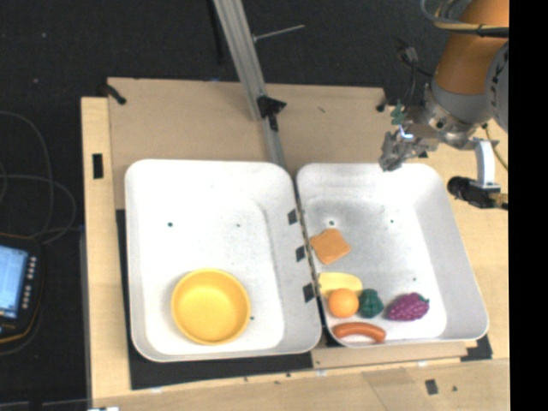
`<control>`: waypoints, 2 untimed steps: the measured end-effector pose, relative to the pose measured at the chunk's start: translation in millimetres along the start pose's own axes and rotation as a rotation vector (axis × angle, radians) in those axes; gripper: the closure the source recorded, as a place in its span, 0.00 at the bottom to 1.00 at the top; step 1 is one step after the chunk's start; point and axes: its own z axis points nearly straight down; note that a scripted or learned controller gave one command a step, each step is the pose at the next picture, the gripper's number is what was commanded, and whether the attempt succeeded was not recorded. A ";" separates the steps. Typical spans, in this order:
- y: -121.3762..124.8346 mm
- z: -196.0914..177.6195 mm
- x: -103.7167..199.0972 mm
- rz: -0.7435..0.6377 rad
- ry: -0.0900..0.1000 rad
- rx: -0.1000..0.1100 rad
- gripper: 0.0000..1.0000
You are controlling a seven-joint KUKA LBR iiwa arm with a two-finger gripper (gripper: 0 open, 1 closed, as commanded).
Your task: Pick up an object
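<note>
A metal pole (248, 67) slanted from twelve o'clock down to the bench (188, 118), and a small lit screen (13, 285) with cables sat at nine o'clock.

arm (467, 54): KUKA iiwa, rounded grey casing | band: broad glossy orange section above wrist | cabling: thin pale loop arching over top of orange section | wrist: grey metal flange, small dark fittings | gripper (393, 158): two-finger, small, grey-and-dark metal
</note>
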 end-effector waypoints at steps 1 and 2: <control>0.8 -15.1 -1.0 -0.002 0.001 0.006 1.00; 5.2 -3.7 49.1 -0.002 0.003 0.009 1.00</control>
